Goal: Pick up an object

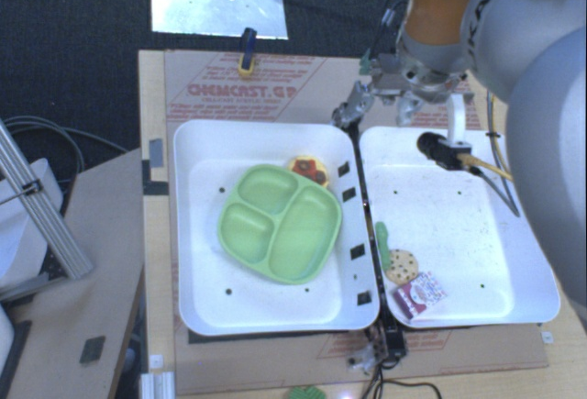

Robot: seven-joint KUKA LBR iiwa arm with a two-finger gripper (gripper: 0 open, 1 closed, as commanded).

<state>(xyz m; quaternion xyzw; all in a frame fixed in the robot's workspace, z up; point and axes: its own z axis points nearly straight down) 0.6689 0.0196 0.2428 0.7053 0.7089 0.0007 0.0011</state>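
Fingers (381,111) apart, empty, above bins' (275,319) far rim; green tray (280,223) in left

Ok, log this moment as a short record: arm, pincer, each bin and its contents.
arm: reaches in from the right, orange band above the wrist
pincer: above the far end of the divide between the bins, nothing seen between its fingers
left bin: green divided plate near the middle; small red and yellow item at the plate's far edge
right bin: small green piece, tan spotted cookie and red and white packet, all in the near left corner
task state: no object picked up yet
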